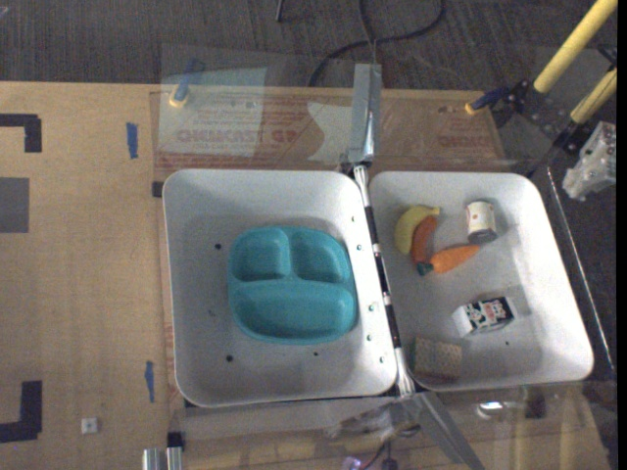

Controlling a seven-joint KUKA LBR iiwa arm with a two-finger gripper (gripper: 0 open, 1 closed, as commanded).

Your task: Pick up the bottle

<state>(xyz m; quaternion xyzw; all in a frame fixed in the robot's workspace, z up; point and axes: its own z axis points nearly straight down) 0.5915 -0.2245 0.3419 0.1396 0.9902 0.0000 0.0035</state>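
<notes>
Brownish pad point(438, 357): it is lying nearest, at the front edge of the right bin point(558, 262).
Small printed carton point(484, 314): it is lying just behind the pad, apart from it.
Teal divided plate point(291, 285): it is sitting alone in the left bin point(196, 262).
Carrot point(451, 258) and banana point(415, 225): they are lying together, touching.
Bottle point(480, 220): it is waiting at the far side of the right bin, near the carrot tip, small, white, with a reddish band.
My gripper: I am not able to tell if it is wide or narrow, and I am claiming no hold.
Risk: I am thinking the round bottle is likely to roll or slip away if I am closing off-centre.
Second risk: coming down too near the carrot, I am risking to pinch it instead.
</notes>
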